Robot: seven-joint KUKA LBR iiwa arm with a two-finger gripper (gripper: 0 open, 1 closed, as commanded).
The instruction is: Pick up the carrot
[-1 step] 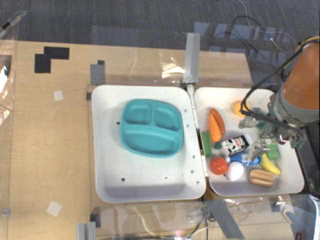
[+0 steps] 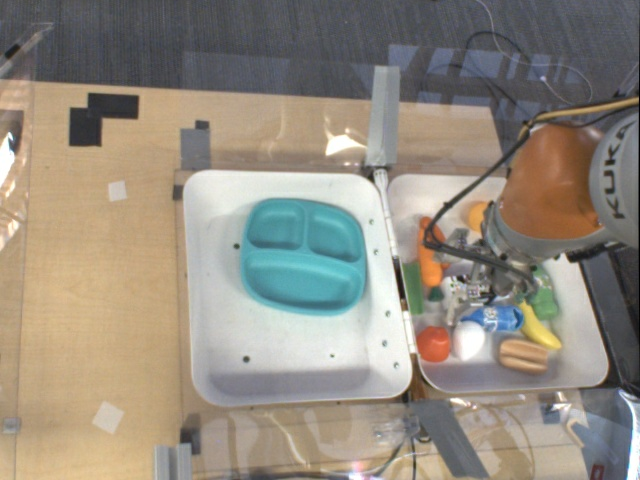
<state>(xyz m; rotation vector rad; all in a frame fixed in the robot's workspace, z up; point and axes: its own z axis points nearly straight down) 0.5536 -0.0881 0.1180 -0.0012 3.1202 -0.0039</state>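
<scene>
claw (image 2: pixel 470 290): hung low over the right bin (image 2: pixel 590 368), and we could not tell its state | carrot (image 2: pixel 429 265): lay by that bin's left wall, just left of the claw | risk: we judged crowding toys might get grabbed instead, or the wall block a finger

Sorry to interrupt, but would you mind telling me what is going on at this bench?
A grey KUKA arm with an orange band is reaching from the right into the right-hand white bin, which holds toy food. Its gripper hangs low among the items, just right of the orange carrot, which lies on the bin floor. A teal divided plate sits in the left-hand white bin.
</scene>
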